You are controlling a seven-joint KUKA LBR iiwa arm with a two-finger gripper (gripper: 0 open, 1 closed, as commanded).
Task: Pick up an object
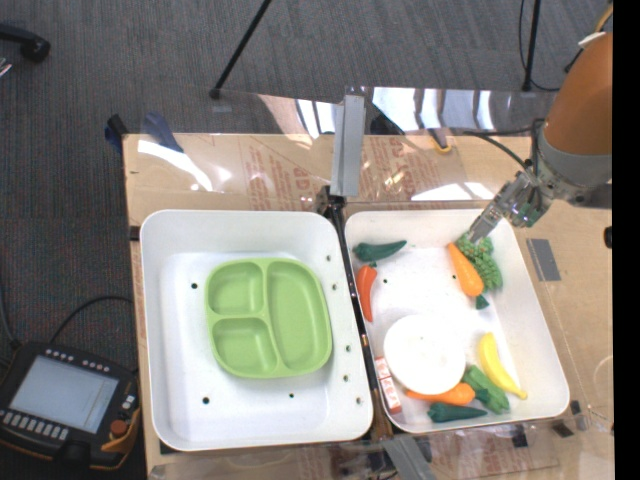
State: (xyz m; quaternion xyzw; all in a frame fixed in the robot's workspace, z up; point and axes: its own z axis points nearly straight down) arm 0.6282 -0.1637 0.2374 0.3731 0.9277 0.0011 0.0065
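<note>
orange carrot [465, 271] lying lengthwise in right bin [540, 318], tip toward gripper [478, 234], jaw state unclear

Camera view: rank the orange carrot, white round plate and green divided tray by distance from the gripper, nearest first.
1. Orange carrot, upper right of the right bin, just below the gripper.
2. White round plate, lower middle of the right bin.
3. Green divided tray, in the left bin, farthest.
</note>
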